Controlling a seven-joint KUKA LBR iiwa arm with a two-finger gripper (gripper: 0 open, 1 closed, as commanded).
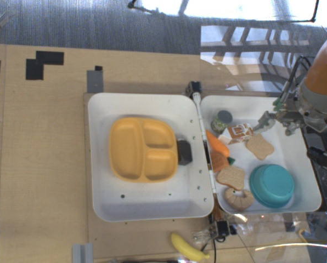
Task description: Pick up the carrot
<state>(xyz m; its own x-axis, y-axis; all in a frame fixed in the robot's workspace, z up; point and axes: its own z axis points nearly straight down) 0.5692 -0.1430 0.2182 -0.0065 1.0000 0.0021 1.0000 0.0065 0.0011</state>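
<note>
Two white bins side by side on the bench. Left bin [106, 201]: yellow divided plate [143, 148], small dark block [184, 152] touching the plate's right edge. Right bin [303, 201]: crowded. Teal bowl [271, 186] at lower right, toast slices [259, 146] and [231, 176], round bread piece [238, 199], printed packet [240, 131], small grey can [224, 116].

Arm [322, 86] entering from right, orange band above grey wrist. Gripper [269, 122] poised at the right bin's upper middle, near the packet; too small and cluttered to tell how far open, nothing visibly held.

Carrot [216, 143]: orange, tapered, slanted against the right bin's left wall, just beside the divider, well left of the gripper. Darker green bit at lower end, near the lower toast.

Risks, as judged: wall so close behind the carrot, little room for a finger on that side; likely collision or a glancing pinch. Tapered, smooth shape likely to squirt out. Neighbouring toast and packet likely to be grabbed or shoved instead.
</note>
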